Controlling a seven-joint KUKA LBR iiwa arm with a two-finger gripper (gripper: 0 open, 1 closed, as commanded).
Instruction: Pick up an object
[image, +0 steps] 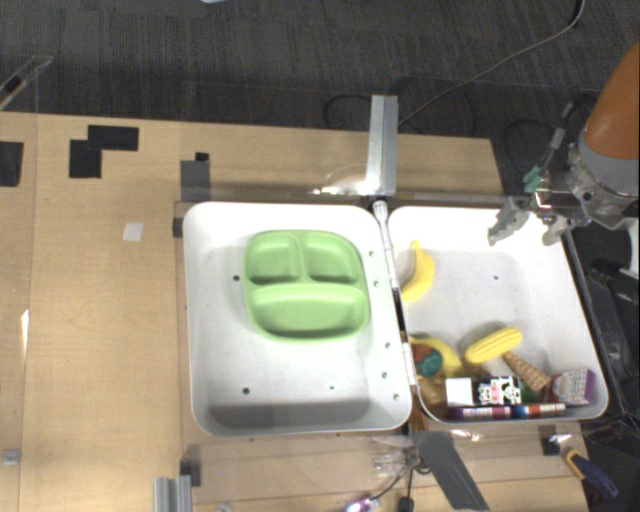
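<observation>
Pincer (526, 227) spread wide, holding nothing, above right bin's (585, 300) far edge; banana (420, 272) well apart, leftward.

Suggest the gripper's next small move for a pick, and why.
Probably translate toward the near side of the right bin before descending. The gripper hangs open at the bin's far edge over bare floor, with nothing between its fingers. The banana lies alone by the divider, an easier target than the corn cob in the crowded near corner.
</observation>
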